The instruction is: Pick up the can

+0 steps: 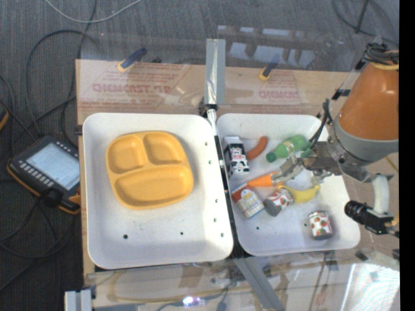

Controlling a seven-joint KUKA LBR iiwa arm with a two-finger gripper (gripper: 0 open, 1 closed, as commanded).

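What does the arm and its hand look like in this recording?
The arm is a bulky rounded body with a broad orange band over a grey wrist section. The hand is slim, metallic grey, with two thin fingers. A dark cable runs along the arm's upper side.

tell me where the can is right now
The can lies on its side in the right bin, near the middle, between the small carton on its left and the banana on its right, just below the carrot.

Can (278, 201), small, cylindrical, grey metal with a red-and-white label, lying on its side, tilted, in the right bin (337, 241), near its middle, just beside a banana (303, 192) and a carton (249, 201)
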